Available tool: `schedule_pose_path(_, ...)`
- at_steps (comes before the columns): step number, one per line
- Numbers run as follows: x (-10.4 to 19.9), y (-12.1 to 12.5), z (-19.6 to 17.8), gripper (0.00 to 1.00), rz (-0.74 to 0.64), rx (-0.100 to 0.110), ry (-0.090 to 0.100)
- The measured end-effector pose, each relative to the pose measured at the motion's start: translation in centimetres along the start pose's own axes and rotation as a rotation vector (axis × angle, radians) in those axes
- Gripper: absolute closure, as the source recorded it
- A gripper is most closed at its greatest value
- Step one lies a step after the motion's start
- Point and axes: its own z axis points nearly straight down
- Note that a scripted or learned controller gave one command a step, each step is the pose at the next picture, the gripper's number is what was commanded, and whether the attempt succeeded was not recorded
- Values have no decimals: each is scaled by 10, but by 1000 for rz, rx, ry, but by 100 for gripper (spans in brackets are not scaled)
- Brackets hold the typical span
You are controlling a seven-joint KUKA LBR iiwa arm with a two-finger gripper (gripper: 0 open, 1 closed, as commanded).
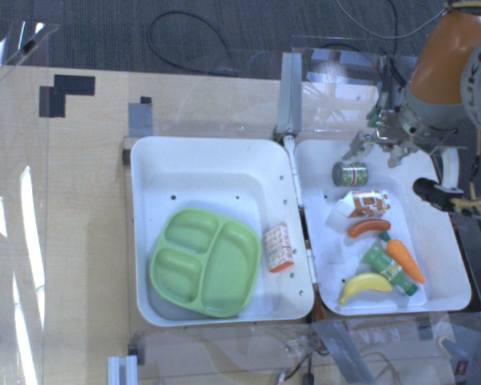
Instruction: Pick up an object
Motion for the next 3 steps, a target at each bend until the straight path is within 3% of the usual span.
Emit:
schedule_pose_path(1,-51,34,121,0,-22,-4,-2)
schedule_pose_path(2,-78,-18,121,0,-29,-3,-2)
schedule_pose_path(3,-77,-14,107,100,-32,-13,-4)
